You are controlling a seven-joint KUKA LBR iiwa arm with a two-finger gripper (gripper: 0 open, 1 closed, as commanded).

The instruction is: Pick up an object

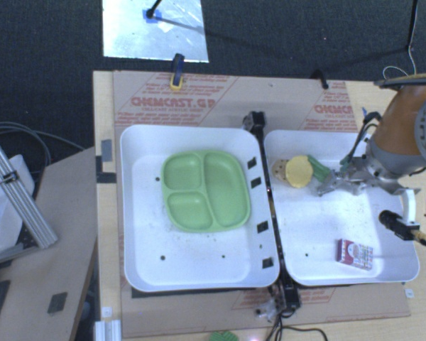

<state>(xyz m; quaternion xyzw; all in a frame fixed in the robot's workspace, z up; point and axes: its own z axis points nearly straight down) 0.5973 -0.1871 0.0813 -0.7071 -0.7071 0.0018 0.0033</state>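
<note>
In the right bin (319, 240), a round yellow object (297, 171) lies near the far left corner. A small tan disc (278, 168) sits on its left and a green piece (318, 168) on its right. A small red and white box (354, 253) lies near the bin's front right corner. My gripper (325, 187) reaches in from the right and sits low over the bin floor, just right of and below the green piece, with its tip close to it. Nothing shows in its grasp.
The left bin (149, 254) bears a green divided plate (204, 190) in its middle. Black clips run along the wall between the two bins (263, 190). The arm's orange and grey wrist (405, 137) hangs over the right bin's far right side.
</note>
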